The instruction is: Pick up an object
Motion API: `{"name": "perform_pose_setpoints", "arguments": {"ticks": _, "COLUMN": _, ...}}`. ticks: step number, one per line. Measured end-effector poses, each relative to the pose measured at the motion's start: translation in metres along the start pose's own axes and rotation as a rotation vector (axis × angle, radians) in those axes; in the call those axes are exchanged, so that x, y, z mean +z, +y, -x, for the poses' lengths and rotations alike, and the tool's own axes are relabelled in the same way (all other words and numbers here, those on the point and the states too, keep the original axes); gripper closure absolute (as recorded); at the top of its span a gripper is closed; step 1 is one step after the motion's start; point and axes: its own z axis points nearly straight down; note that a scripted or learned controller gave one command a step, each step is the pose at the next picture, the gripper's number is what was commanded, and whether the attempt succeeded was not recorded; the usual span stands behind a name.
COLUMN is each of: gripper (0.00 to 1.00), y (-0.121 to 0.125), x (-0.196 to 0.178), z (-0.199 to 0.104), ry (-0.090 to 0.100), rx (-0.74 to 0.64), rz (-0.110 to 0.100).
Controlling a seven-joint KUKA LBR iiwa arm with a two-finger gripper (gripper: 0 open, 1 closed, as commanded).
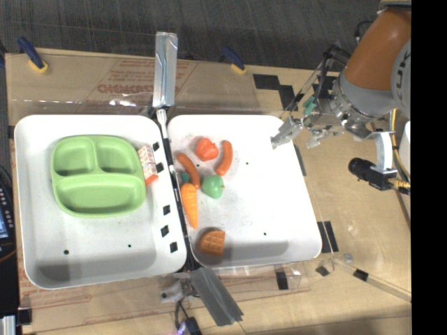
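A tray (98, 173) is lying in the left bin (42, 257), upper half. Toy foods (202, 180) are clustering along the right bin's (279, 208) left side. The gripper (283, 135) is hanging over its upper right edge.

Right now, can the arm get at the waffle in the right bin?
Probably yes. The waffle lies apart from the other food near the bin's front edge, nothing over it. The pincer hangs above the right bin's far right corner.

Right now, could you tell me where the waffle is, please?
The waffle lies in the right bin, near its front-left corner, just below the carrot and beside the divider between the bins.
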Motion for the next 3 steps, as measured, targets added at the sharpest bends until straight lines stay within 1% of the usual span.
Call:
{"name": "perform_pose_setpoints", "arguments": {"ticks": 1, "gripper": 0.00, "y": 0.048, "x": 0.170, "z": -0.042, "ry": 0.002, "rx": -0.103, "rz": -0.007}}
{"name": "perform_pose_setpoints", "arguments": {"ticks": 2, "gripper": 0.00, "y": 0.048, "x": 0.188, "z": -0.078, "ry": 0.001, "rx": -0.050, "rz": -0.001}}
{"name": "perform_pose_setpoints", "arguments": {"ticks": 3, "gripper": 1.00, "y": 0.048, "x": 0.178, "z": -0.078, "ry": 0.001, "rx": -0.054, "rz": -0.002}}
